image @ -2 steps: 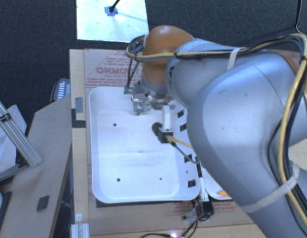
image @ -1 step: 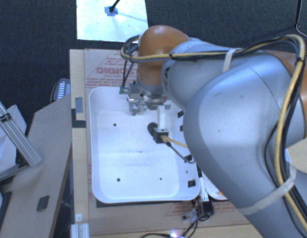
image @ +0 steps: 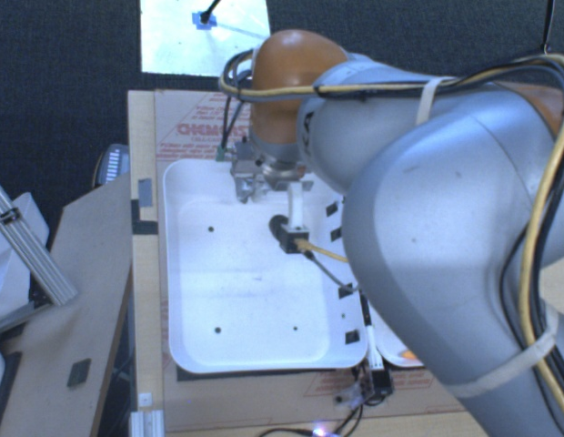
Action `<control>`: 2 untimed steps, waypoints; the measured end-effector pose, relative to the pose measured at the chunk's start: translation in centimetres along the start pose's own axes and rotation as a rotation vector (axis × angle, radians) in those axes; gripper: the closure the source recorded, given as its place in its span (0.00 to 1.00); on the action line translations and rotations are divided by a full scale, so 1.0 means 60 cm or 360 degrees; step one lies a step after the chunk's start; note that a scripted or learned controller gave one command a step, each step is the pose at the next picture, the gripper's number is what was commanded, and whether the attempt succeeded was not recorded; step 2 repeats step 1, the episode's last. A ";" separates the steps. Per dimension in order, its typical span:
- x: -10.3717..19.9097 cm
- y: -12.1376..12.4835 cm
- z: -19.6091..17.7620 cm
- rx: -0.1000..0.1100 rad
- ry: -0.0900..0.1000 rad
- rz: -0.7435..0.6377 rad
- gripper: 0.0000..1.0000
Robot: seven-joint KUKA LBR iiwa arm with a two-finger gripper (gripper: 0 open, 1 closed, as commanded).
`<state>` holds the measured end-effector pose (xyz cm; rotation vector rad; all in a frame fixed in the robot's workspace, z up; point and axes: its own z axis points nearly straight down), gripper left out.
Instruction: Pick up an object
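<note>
**Hand low over the left bin, far from the one likely pick**

The hand (image: 255, 189) hangs at the 12 o'clock end of the left bin (image: 173, 271), close to its white floor. How far it is open I cannot tell, and nothing can be seen in its hold. The floor near it carries only a few small dark specks (image: 211, 229). The one likely pick is an orange object (image: 406, 357), a sliver at the 4 o'clock side of the view. It peeks from under the arm (image: 446, 244), well apart from the hand.

The main risk, as I judge it, is a close on nothing, because the hand stands over plain floor. A descent from so low could also press into the bin. The arm's bulk hides most of the right side, so any reach there is hard to check.

The cardboard sheet (image: 196, 107) under the bin bears red lettering (image: 198, 128) that starts "CHEM"; the rest is unclear.
</note>
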<state>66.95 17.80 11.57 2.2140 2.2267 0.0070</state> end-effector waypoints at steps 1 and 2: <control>0.036 0.003 -0.218 -0.0017 0.0005 -0.0003 1.00; 0.036 0.003 -0.218 -0.0017 0.0005 -0.0003 1.00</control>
